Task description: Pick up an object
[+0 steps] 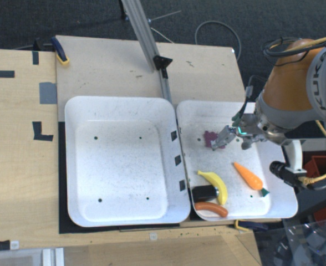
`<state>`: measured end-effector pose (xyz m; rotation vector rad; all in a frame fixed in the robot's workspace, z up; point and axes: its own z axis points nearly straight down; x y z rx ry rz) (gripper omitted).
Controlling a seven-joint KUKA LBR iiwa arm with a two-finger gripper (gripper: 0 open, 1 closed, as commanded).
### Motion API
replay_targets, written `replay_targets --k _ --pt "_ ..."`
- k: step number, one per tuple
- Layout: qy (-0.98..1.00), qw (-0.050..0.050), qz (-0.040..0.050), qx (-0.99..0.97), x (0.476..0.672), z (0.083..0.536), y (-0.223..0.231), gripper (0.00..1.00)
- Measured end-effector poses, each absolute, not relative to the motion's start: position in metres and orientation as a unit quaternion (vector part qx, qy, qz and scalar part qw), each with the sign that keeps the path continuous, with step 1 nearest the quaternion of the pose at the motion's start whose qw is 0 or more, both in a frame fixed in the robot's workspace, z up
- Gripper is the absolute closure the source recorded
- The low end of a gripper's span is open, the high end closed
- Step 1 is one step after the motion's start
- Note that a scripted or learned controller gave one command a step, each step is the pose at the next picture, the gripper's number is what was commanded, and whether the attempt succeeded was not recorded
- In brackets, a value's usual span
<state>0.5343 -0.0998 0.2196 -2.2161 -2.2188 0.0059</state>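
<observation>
- Purple toy: small, lumpy, in right bin, at gripper tip.
- Gripper: can't tell its state.
- Nearby: curved banana, tapered carrot, sausage, black block.

Even, diffuse overhead light, moderately bright, no hard shadows. The two shallow white plastic bins read bright with mild glare washing out surface detail; only soft shading along their rims. The dark grey carpeted floor stays dim and grainy. Overall focus is soft and low resolution; the grey and orange robot arm looks slightly blurred, its edges smeared.
</observation>
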Motion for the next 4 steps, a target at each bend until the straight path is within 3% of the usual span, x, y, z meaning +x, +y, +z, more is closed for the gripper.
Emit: replay_targets --k 1,3,4 --pt "-0.708 0.001 0.0005 -0.706 0.535 0.222 -0.100 0.00" --pt "-0.707 0.003 0.0029 -0.707 0.529 0.103 -0.101 0.00" --pt "-0.708 0.001 0.0010 -0.707 0.529 0.088 -0.100 0.00"
